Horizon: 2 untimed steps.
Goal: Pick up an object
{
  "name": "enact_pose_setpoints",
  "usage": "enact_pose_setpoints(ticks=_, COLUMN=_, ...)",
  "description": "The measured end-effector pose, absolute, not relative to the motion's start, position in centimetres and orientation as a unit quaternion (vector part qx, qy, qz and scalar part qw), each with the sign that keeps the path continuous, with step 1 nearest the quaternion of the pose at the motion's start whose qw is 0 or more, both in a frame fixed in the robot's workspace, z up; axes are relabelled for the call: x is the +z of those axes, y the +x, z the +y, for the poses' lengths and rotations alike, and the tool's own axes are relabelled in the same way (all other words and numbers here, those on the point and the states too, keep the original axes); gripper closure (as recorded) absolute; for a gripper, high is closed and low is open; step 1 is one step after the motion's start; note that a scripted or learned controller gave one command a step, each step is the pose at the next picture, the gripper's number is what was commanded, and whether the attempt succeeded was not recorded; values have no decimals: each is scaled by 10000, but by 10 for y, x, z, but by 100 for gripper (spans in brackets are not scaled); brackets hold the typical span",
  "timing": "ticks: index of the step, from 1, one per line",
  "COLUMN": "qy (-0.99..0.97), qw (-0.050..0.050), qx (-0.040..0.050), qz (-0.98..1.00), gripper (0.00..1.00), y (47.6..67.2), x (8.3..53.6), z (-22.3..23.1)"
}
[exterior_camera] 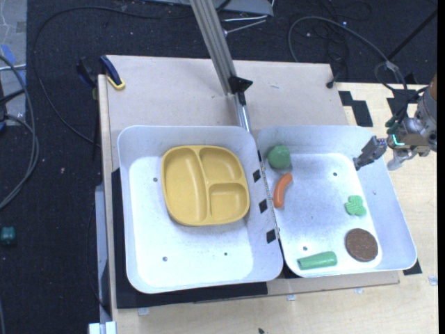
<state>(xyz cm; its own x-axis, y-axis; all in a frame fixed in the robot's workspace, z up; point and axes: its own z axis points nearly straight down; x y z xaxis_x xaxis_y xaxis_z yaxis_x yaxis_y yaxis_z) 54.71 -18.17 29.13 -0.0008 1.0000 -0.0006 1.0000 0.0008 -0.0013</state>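
Right bin [389, 186]; claw [382, 155] above rim

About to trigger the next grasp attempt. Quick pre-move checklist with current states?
1. Gripper carrying nothing: ok, nothing between its fingers.
2. Gripper over the right bin: ok, at its right rim, above the floor.
3. Targets in that bin: ok, green ball, orange carrot, small green piece, brown disc, green block.
4. Targets spaced apart: ok, except ball and carrot lying close.
5. Yellow divided plate away from the gripper: ok, in the left bin.

Yellow tray [206, 186] (glossy plastic); speckled bins [201, 259].
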Motion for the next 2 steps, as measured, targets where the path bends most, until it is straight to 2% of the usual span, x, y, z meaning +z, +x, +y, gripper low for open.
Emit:
enact_pose_setpoints(ticks=1, qy=-7068, qw=-3, qx=3, qz=-7074, gripper=0, y=547, x=292, z=-182)
enact_pose_setpoints(ticks=2, qy=-7072, qw=16, qx=14, qz=-7070, gripper=0, y=548, x=249, z=-181)
